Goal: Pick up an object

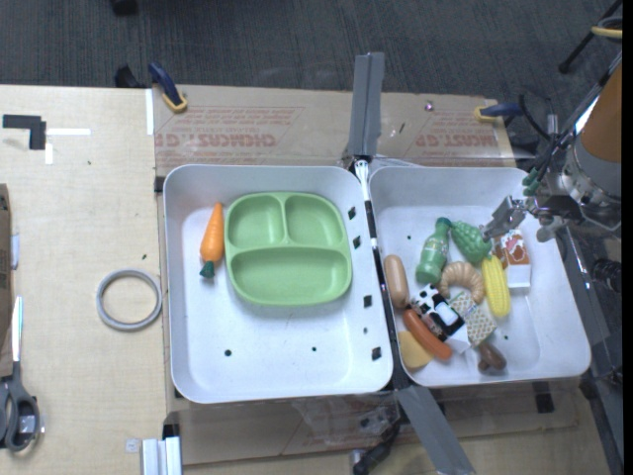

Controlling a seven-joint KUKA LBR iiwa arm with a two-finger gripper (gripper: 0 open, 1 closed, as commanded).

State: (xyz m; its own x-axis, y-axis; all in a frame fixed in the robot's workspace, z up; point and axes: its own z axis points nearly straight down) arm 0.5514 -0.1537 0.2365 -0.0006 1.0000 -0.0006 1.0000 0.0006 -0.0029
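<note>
I am hovering my hand (511,215) over the upper right part of the right bin (396,191), reaching in from the right edge, and I cannot tell from this angle how the hand is set, nor is anything visibly in it. The things I could pick are crowding together in that bin: a green bottle (432,251) is standing just beside a green leafy toy (469,240), a corn cob (495,285) is lying next to a small red and white carton (514,255), and a bagel-like ring (462,279), a sausage (396,279) and a carrot-like piece (427,334) are piling up toward the lower middle. I am sitting nearest the leafy toy and the carton, so I judge one of them to be the likeliest target, since they lie at the pile's open edge where there is room to come down. The left bin (188,344) is holding a green divided plate (288,248) with an orange carrot (211,237) beside it, well apart from me. A tape ring (130,298) is resting on the tabletop (69,226).
</note>
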